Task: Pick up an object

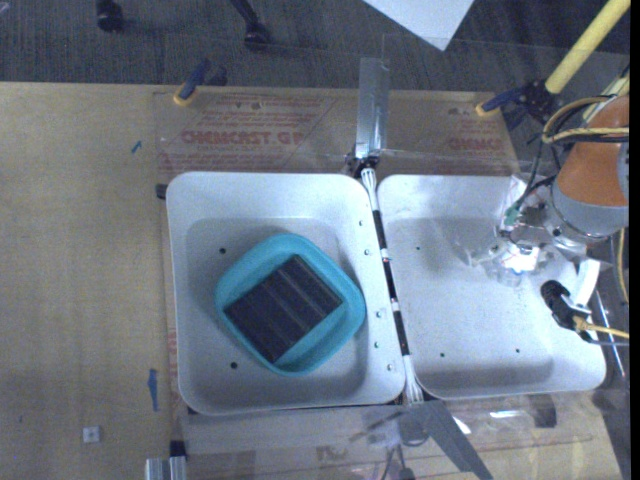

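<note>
- Two shallow white plastic bins side by side on a tan wooden bench (pixel 80 268), left bin (pixel 190 203), right bin (pixel 440 338)
- Task's thing: a teal rounded-square plastic dish with a dark ribbed insert (pixel 290 303), lying flat near the middle of the left bin, rotated diagonally to the bin walls
- Grey arm with an orange band (pixel 595 173) reaches in from the right, over the right bin's far-right part
- Two-finger gripper (pixel 520 253) sits low over the right bin floor near its upper right; glare and clutter there, cannot tell how the jaws stand
- Nothing visible in the gripper; something small and pale or clear may lie on the floor just under it, too blurred to name
- Gripper and teal dish are well apart, with the divider between the bins in the way
- Judgement: pick not done, dish untouched
- Risk: closing where it is now likely grabs air
- Risk: dish is wide and low, so a top grasp may not span it; a rim pinch could slip or tip it
- Risk: crossing low could clip the bin walls
</note>
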You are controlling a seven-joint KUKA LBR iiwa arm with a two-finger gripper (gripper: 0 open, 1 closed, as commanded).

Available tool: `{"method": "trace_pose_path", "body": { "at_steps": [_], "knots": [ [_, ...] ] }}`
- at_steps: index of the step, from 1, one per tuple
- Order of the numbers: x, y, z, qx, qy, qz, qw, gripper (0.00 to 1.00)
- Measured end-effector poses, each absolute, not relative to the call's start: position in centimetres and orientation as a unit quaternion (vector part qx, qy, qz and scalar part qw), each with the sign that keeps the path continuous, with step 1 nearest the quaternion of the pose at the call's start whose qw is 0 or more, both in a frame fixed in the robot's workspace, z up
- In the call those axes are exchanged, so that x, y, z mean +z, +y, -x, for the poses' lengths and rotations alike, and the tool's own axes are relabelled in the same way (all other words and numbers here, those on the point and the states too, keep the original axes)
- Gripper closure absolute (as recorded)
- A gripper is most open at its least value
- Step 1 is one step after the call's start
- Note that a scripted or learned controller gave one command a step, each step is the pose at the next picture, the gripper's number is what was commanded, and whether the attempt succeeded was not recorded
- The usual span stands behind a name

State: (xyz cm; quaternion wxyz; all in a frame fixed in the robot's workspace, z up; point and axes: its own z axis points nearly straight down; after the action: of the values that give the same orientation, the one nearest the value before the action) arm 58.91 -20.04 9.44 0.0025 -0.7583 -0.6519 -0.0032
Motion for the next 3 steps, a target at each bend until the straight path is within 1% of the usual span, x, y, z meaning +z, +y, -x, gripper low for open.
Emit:
{"method": "trace_pose_path", "body": {
  "at_steps": [1,2,3],
  "knots": [
    [10.4,-20.1,-58.9,-0.0037,-0.651,0.759,0.002,1.00],
    [18.1,-17.1,-62.3,0.0000,-0.748,0.664,-0.001,1.00],
    [16.5,-16.2,-62.7,0.0000,-0.857,0.516,0.000,1.00]
  ]
}}
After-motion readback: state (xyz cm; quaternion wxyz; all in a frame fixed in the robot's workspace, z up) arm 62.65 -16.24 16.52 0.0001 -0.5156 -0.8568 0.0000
